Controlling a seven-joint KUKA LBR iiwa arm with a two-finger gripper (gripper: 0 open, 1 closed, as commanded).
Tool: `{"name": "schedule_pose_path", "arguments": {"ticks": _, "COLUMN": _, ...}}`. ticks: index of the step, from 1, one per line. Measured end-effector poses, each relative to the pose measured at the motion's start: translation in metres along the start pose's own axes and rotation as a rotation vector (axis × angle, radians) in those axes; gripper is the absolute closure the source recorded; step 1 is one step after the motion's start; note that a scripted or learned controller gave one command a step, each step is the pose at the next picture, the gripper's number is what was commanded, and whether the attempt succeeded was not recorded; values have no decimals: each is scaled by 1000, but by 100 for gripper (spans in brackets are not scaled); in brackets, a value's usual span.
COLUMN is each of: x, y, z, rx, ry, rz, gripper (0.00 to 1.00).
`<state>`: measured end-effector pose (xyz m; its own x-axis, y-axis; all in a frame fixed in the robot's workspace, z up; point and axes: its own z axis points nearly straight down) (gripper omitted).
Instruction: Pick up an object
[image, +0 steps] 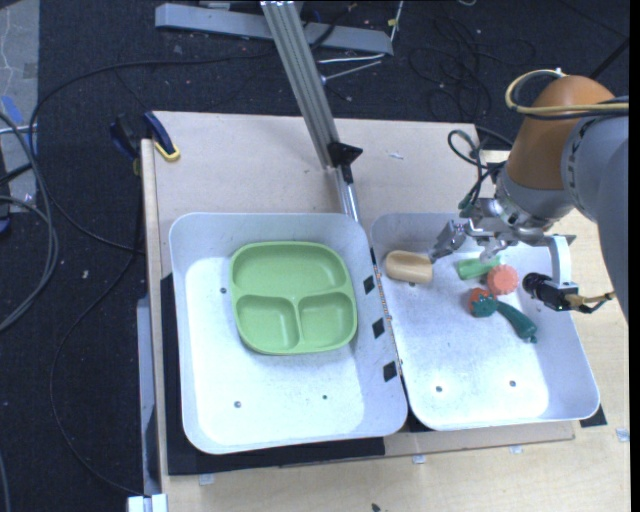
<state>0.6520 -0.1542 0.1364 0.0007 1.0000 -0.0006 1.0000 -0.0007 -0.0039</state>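
- The approach step is judged to be in hand: the gripper (478, 243) is hung low over the far end of the right bin (560, 395), above a small cluster of toys, and nothing is seen lifted.
- The candidates for picking are found in that bin: a tan bread roll (408, 267) near the bin's left wall, a light green piece (472, 267) just under the gripper, an orange-red ball (503, 279) beside it, a small red piece (479, 296), and a dark teal piece (507, 314) lying slanted toward the near side.
- The green piece and the ball are seen touching or nearly so (the exact contact cannot be made out), which is judged to make a clean grasp of one alone harder.
- How far the gripper is spread cannot be told; the metal parts at its tip are too small and cluttered to be read, and no object is seen pinched in it.
- The next move is judged to call for a descent centred on one toy, probably the green piece or the ball, followed by a closing and a straight lift.
- In the left bin (200, 400) a green divided plate (294, 297) is seen, well apart from the gripper.
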Motion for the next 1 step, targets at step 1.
{"name": "schedule_pose_path", "arguments": {"ticks": 1, "x": 0, "y": 2, "z": -14, "rx": -7, "ry": -1, "rz": -1, "gripper": 100}}
